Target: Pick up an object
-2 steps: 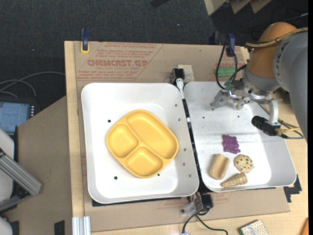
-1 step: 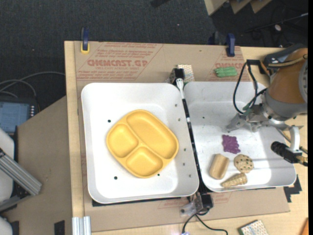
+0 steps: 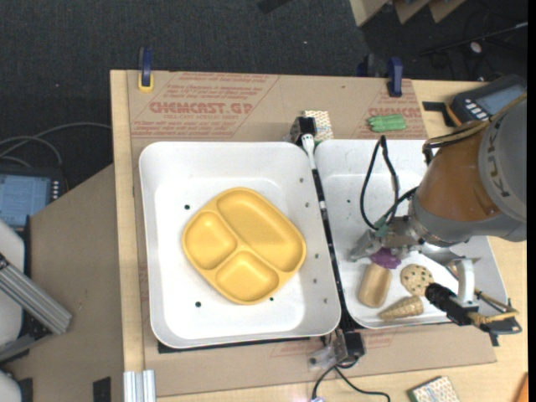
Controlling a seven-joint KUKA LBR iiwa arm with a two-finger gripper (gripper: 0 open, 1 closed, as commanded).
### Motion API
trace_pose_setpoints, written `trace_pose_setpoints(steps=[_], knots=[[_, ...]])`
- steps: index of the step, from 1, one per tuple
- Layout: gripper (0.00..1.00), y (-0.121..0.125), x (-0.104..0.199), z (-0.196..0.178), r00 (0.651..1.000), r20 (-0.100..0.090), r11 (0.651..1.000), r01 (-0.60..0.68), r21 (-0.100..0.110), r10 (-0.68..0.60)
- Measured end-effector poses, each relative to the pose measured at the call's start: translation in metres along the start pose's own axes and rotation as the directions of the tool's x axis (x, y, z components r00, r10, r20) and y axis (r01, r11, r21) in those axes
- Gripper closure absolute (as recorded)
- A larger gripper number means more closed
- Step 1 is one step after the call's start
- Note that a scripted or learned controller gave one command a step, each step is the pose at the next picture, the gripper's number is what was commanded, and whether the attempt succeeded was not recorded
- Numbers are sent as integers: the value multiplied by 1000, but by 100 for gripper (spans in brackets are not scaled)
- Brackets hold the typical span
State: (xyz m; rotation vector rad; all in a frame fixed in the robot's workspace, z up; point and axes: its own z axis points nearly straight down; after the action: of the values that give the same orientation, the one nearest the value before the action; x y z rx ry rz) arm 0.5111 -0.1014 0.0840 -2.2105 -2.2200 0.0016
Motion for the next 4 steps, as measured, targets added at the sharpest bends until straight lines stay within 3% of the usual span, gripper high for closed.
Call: trace_pose_setpoints(steps=[1, 2, 3, 4], knots=[[100, 4, -6, -11, 1000, 7, 1000, -5, -10, 5], [100, 51, 76, -107, 1000, 4, 1000, 6, -21, -6], [100, 82, 21, -168, 1000, 10, 1000, -7, -18, 7], [100, 97, -19, -44, 1000, 5, 1000, -9, 4, 9]])
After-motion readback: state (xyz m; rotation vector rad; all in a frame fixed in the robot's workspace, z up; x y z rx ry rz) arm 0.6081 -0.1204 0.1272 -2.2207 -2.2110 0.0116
